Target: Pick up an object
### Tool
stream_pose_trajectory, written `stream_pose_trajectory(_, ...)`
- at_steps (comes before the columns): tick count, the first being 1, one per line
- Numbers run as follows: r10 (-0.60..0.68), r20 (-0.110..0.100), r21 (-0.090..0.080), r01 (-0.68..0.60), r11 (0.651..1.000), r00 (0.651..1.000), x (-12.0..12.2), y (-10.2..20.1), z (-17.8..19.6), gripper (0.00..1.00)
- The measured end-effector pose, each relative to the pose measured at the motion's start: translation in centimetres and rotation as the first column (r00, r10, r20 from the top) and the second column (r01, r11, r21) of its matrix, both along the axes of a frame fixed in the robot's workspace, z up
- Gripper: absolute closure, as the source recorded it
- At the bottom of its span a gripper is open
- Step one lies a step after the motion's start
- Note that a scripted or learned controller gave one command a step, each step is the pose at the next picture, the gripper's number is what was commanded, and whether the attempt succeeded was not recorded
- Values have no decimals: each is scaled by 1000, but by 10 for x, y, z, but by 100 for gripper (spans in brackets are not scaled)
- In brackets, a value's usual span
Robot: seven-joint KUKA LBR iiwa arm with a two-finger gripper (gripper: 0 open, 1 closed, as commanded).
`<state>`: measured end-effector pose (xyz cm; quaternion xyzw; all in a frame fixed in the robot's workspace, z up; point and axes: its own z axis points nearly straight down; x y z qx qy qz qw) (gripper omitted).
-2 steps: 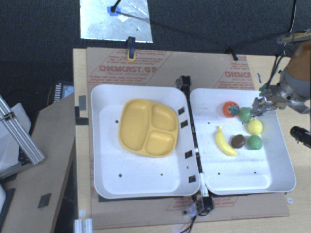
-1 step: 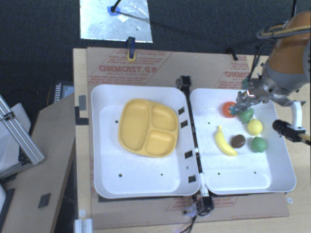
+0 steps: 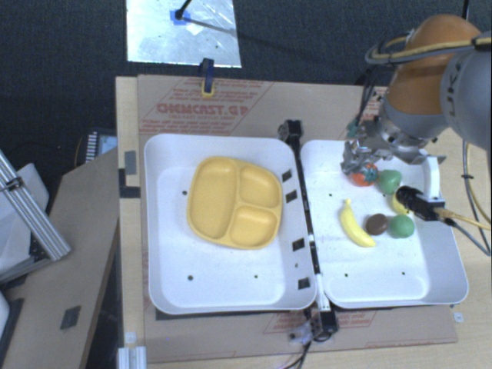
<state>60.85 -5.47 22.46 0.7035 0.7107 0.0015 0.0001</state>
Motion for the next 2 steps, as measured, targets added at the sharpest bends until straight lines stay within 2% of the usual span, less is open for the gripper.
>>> stream_pose_trajectory(1,1,0,1,-1,1000,1000,6,64,-3,100)
stream_pose_trajectory(2,-1,-1,0,1,1000,1000,12,109,-8,100)
